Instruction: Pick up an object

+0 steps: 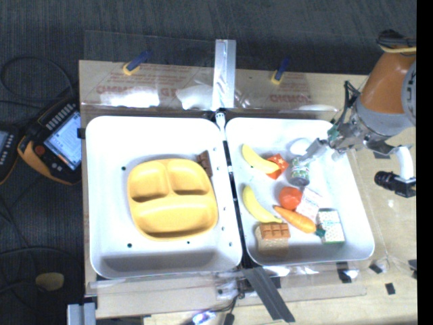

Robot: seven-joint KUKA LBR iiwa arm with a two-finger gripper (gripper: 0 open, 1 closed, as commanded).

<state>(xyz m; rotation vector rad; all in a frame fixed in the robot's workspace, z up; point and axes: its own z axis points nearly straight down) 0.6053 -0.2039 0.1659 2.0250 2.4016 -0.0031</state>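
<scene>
- Waffle sits at the right bin's near edge, beside a carrot.
- Gripper is over that bin; whether it grips cannot be told.
- Around it: tomato, two bananas, green-white carton.
- Yellow tray fills the left bin.

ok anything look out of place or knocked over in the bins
Mostly no. One oddity: a small brown item sits in the left bin, wedged beside the yellow tray, apart from the toy food heaped in the right bin.
</scene>
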